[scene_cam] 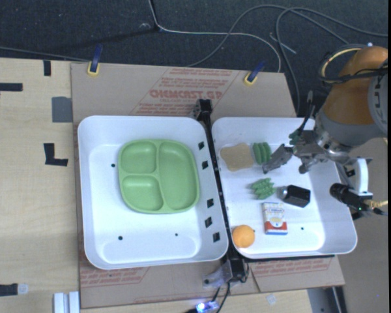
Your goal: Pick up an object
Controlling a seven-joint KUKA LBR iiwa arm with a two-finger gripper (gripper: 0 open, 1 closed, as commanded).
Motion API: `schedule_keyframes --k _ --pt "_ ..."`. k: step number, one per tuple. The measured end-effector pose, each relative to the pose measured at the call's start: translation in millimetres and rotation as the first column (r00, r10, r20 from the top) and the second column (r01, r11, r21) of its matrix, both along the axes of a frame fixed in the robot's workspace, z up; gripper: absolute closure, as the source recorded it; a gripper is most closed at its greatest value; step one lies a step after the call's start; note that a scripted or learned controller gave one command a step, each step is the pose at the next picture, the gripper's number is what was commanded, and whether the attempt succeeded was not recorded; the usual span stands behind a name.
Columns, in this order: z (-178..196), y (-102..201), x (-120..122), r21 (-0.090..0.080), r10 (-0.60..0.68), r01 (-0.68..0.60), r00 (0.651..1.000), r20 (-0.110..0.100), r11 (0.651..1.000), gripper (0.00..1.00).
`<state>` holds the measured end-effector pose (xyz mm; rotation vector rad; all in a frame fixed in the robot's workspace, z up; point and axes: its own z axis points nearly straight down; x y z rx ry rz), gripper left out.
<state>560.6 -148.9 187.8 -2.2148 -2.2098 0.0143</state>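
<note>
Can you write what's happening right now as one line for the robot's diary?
gripper: open, over right bin | holding: nothing | nearest: black block | left bin: green divided plate

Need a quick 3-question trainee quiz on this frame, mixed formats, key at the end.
1. True or false: the green divided plate lies in the right bin.
2. Which item lies nearest the right bin's front edge? A) orange fruit B) tan sponge-like pad C) black block
3. Fill in: the end effector hovers over the ____ bin.

Key:
1. False; it lies in the left bin.
2. A.
3. Right; it sits above that bin's back part, near the dark green item and the pad.
</note>
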Motion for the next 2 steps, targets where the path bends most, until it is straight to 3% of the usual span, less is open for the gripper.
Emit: schedule_keyframes --k 1,2 --pt "8 0 3 -0.002 0.004 -0.004 1.0 0.014 1.0 0.0" --pt "-51 2 -6 -0.003 0.003 -0.003 1.0 0.011 1.0 0.0"
